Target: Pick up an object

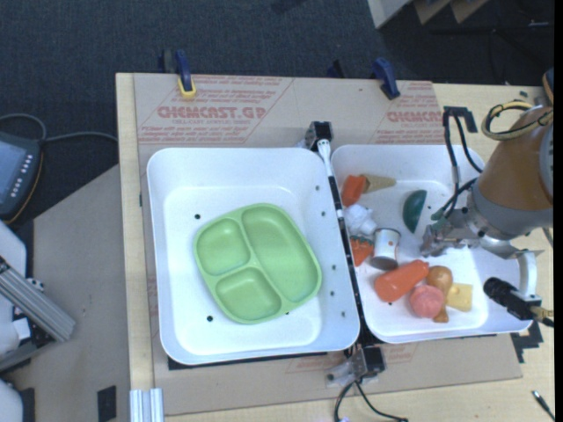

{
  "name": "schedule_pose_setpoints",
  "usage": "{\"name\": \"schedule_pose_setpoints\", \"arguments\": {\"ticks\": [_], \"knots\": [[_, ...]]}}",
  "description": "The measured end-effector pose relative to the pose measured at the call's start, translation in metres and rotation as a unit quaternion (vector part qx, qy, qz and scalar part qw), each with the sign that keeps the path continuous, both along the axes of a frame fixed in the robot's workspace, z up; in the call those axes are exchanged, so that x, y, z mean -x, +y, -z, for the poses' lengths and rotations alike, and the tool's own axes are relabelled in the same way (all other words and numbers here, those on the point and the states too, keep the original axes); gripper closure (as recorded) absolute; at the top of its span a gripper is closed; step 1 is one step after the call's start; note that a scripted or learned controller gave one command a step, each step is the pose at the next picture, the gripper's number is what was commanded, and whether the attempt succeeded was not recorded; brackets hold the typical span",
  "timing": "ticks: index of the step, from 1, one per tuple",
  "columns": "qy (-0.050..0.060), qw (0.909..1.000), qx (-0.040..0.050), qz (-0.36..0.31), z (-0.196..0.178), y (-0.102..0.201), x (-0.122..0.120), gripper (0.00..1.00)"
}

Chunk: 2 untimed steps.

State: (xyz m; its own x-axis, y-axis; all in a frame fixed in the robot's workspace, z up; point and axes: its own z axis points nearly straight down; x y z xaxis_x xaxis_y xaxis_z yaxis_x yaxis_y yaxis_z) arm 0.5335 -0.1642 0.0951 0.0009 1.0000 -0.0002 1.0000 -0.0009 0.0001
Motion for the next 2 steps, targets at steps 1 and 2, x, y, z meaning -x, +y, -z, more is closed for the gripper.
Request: {"name": "schedule_pose_setpoints", "arguments": {"ticks": [1,2], "knots": [[-0.003,1.0000,0.0014,-0.001,-0.058,-0.008,-0.006,1.00],[-0.004,1.0000,0.0013,-0.001,-0.123,-0.010,-0.008,1.00]]}}
